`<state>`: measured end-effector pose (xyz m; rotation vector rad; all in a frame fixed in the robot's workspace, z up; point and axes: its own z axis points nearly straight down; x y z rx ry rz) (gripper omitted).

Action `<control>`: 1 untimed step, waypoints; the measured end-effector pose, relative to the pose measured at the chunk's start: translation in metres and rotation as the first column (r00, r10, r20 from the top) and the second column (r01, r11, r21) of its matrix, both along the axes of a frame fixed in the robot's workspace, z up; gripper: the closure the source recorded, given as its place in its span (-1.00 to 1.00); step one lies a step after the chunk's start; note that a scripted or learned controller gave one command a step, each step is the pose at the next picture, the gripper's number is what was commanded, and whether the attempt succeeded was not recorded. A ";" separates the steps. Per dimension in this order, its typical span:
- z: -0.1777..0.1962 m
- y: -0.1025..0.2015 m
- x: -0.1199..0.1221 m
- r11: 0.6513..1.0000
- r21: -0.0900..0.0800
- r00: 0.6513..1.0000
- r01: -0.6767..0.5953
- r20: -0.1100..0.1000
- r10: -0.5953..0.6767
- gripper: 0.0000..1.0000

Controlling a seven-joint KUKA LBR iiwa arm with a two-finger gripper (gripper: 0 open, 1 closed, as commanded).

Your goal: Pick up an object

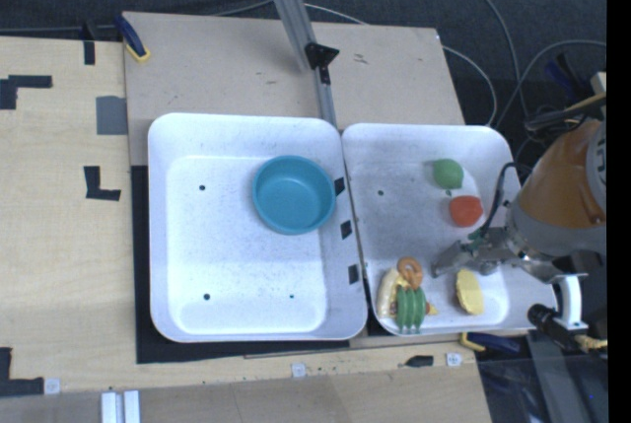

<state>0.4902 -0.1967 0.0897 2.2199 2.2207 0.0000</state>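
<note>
Grey arm [577,244] with an orange band, dark tool [463,258].

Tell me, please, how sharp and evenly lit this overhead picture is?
Camera view: soft throughout and a little grainy; light is even, with no hard glare on the white bins. The blue bowl reads clearly, the small toys by the tool are blurred at their edges, and the bench's top and right surroundings fall into dark shadow.
</note>
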 end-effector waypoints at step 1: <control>0.011 -0.001 0.001 1.000 -0.001 1.000 0.000 0.003 0.000 1.00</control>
